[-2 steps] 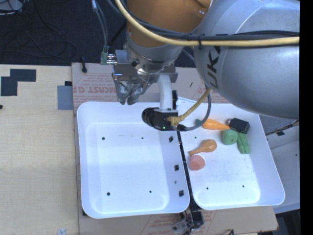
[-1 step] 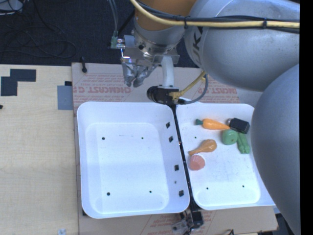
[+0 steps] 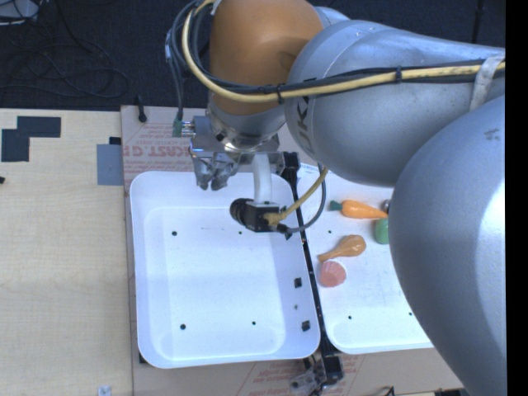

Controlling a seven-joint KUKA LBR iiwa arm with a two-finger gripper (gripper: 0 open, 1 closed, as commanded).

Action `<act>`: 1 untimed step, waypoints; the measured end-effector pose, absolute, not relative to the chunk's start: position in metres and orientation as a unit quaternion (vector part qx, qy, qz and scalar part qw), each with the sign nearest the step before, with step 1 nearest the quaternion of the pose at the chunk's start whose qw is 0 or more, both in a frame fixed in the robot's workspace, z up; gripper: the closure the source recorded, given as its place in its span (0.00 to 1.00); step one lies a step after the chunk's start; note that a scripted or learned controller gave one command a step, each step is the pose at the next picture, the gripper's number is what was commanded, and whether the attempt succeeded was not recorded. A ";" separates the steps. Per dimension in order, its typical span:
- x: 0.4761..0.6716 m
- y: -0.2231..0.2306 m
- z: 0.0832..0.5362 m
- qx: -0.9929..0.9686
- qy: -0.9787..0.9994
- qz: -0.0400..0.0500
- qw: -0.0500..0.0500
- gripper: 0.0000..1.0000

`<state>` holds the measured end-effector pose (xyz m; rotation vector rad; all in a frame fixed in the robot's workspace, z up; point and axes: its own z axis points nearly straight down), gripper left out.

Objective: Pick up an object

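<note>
Looking down at a slant, we see the grey arm (image 3: 396, 81) with its orange band (image 3: 260, 44) reach in from the right and hang over the far edge of the left bin (image 3: 157, 304). Below the wrist, the gripper (image 3: 214, 174) sits above that bin's back rim; we cannot tell how it is set, since its tip is small and dark against the white wall, and we see nothing held in it. A black fitting (image 3: 250, 214) on a pale stalk hangs just beside it, over the bin floor, with a yellow cable (image 3: 305, 196) looping past to the divide between the bins.

In the right bin (image 3: 371, 328), partly hidden by the arm, we find four small objects lying near one another: an orange carrot-shaped toy (image 3: 361, 210) near the back, a green piece (image 3: 381, 231) just beside it at the arm's edge, a tan drumstick-shaped toy (image 3: 345, 248) nearer the middle, and a pink round piece (image 3: 332, 275) touching or just beside the drumstick's narrow end. All four lie well apart from the gripper, across the divide
</note>
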<state>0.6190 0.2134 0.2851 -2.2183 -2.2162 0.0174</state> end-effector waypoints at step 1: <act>0.588 0.126 0.332 -0.710 -0.705 0.002 0.000 1.00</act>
